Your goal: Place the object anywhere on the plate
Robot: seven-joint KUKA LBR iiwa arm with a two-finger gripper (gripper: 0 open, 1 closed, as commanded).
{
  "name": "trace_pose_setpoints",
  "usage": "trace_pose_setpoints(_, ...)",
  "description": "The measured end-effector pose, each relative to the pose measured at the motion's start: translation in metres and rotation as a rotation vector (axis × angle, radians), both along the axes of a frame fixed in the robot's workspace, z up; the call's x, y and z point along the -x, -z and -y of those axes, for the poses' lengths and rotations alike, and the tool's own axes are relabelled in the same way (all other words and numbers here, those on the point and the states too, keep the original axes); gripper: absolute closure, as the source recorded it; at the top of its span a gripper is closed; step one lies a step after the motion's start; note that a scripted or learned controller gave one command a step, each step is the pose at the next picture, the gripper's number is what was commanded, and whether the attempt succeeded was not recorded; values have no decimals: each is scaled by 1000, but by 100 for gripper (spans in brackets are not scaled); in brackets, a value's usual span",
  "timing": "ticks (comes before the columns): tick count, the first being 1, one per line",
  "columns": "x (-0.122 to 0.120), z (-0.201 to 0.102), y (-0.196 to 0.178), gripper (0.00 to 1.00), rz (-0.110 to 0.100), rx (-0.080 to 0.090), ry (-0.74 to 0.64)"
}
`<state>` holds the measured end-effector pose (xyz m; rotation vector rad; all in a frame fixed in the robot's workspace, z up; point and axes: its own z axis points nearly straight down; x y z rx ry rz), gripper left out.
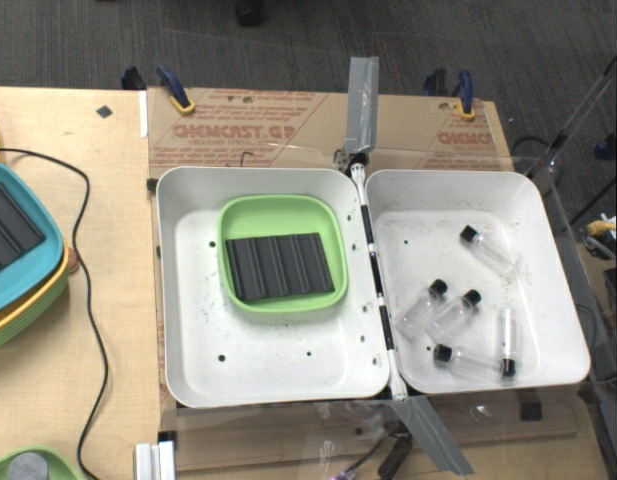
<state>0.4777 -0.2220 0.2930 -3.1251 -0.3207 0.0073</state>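
Vials, five clear tubes with black caps, lie scattered in the right bin (556, 258), well apart from the green plate (330, 230) in the left bin (178, 298). One vial (487, 250) rests alone toward the bin's far side, its cap pointing up-left. Two more (424, 310) (455, 314) lie just beside each other near the middle, both slanted with caps toward the far side; whether they touch is hard to tell, since the clear plastic blurs into the white floor. A fourth (506, 338) lies nearly straight along the near-right part, its cap at the near end. The fifth (468, 363) sits close to the near wall with its cap to the left, its other end near the fourth vial's cap. The plate sits in the far half of the left bin and carries a dark ribbed slab (281, 266) across its middle. No vial is on the plate. The gripper's state cannot be told from this view. Both bins stand on brown cardboard (243, 120) held by a clamp (174, 88) at the far left and another (465, 96) at the far right. On the wooden bench (48, 368) to the left, a stack of dishes (43, 268) has a teal one on top, and a black cable (88, 268) runs past it.
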Motion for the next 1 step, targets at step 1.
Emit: trace_pose_setpoints(1, 1, 0, 30, 0, -2, -2, 6)
